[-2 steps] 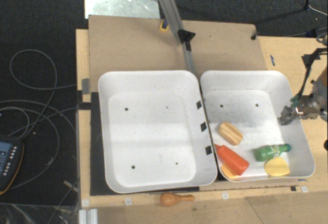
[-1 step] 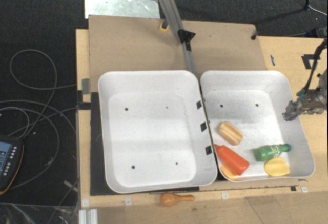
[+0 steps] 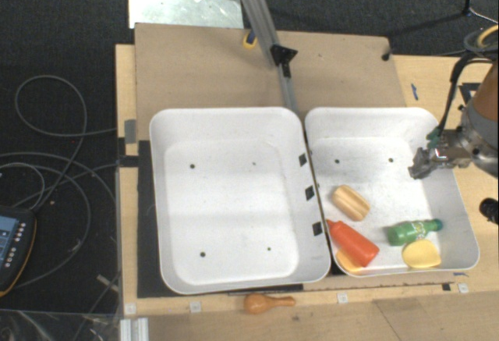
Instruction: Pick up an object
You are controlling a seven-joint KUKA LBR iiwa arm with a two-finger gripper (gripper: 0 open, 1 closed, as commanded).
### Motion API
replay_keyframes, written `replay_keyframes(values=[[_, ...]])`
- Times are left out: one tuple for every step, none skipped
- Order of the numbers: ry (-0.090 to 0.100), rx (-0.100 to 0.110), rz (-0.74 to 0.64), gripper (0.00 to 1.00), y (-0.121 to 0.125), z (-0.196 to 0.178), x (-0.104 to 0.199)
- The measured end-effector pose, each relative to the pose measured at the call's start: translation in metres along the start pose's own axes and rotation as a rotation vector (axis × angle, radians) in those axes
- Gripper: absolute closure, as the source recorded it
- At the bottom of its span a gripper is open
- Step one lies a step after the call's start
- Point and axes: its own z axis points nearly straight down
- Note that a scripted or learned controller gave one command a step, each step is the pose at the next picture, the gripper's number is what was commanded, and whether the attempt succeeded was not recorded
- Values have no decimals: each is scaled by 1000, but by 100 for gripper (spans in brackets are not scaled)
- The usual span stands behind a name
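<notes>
right bin (image 3: 374, 136) – gripper (image 3: 421, 164) at its rim, blurred – cannot tell its state

Bun (image 3: 350, 202), carrot (image 3: 353, 243), bottle (image 3: 413, 231), lemon (image 3: 421, 254) in right bin (image 3: 366, 129)
</notes>
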Motion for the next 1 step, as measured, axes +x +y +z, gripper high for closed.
replay_keyframes(values=[[0,0,-2,100,21,-6,54]])
